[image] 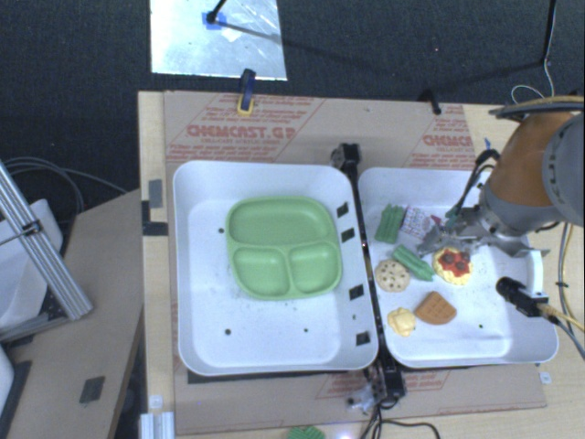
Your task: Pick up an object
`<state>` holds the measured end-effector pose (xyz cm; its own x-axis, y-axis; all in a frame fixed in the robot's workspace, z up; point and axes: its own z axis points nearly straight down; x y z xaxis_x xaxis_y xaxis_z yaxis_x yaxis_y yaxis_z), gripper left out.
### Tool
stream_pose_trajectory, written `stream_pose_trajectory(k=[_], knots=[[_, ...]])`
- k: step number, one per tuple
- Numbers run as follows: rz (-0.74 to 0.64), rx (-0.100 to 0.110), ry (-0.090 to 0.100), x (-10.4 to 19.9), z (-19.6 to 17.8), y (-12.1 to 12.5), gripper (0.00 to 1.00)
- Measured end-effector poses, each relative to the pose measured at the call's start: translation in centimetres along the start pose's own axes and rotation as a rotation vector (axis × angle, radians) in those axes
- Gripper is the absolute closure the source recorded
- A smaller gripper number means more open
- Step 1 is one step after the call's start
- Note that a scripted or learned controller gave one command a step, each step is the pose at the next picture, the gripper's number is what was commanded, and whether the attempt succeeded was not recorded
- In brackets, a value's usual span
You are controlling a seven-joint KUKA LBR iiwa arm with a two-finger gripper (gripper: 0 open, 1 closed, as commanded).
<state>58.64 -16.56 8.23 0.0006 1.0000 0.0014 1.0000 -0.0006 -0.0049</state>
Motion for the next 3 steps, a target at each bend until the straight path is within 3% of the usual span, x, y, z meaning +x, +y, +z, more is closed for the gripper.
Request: stream_pose_trajectory(k=[1,2,3], knots=[[-0.006,-0.01,-0.002,0.5,-0.3,3.8,0.0],[-0.009,-0.012,-0.002,4.2,-0.4,8.5,0.0],[-0.001,-0.002,-0.001,4.7,-0.2,2.7,0.0]])
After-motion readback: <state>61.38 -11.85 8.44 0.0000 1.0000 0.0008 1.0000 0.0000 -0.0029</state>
